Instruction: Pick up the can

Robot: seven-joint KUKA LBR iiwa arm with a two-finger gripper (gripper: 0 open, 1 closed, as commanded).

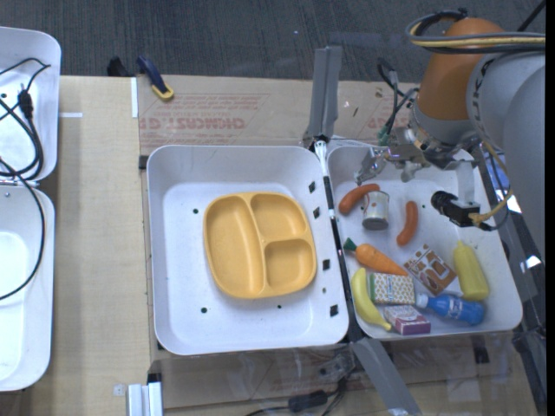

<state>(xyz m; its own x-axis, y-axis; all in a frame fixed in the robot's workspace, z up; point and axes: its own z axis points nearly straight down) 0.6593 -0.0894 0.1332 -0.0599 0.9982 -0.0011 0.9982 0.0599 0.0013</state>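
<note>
Lying on its side in the right bin [512, 306], the can [375, 210] has its long axis running roughly toward and away from the camera, its darker end facing the near side, with one sausage [358, 197] touching its upper left. The end effector [388, 156] hangs over the bin's far edge, just beyond the can and apart from it. Whether it is wide or narrow I cannot tell.

Right bin [512, 306] is crowded: can [375, 210] has a sausage [358, 197] touching its upper left, second sausage [408, 223] just to its right, carrot [381, 258] below. Small bare gap above the can. Left bin [173, 232] open all around the yellow plate [258, 243].
</note>
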